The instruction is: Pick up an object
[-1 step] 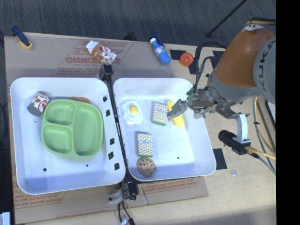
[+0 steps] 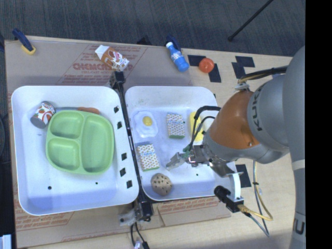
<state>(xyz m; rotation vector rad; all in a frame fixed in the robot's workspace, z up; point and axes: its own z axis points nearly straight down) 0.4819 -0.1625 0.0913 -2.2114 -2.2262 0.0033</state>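
Two white bins are seen side by side on the desk (image 2: pixel 171 53). The arm (image 2: pixel 259 123) is reached in from the right over the right bin (image 2: pixel 171 191). The hand (image 2: pixel 176 161) is lowered near the bin's middle, low above the floor; whether its fingers are apart or together cannot be told, and nothing is seen between them.

Right bin, loose things counted: two patterned sponges, one (image 2: pixel 176 125) green-edged at the upper middle, one (image 2: pixel 148 156) at the left, just beside the hand; one fried-egg toy (image 2: pixel 146 122), white with a yellow yolk, at the upper left; one brown speckled ball (image 2: pixel 161 183) by the near wall, below the hand.

Left bin (image 2: pixel 26 191): one green divided plate (image 2: pixel 80 140) with three compartments; one small can (image 2: pixel 42 113) at its upper left; one reddish thing (image 2: pixel 88 109) behind the plate, mostly hidden.

On the desk beyond the bins: one blue bottle (image 2: pixel 178 57), one orange ball (image 2: pixel 206 64), one snack packet (image 2: pixel 112 57), one blue-and-yellow clamp (image 2: pixel 23 40).
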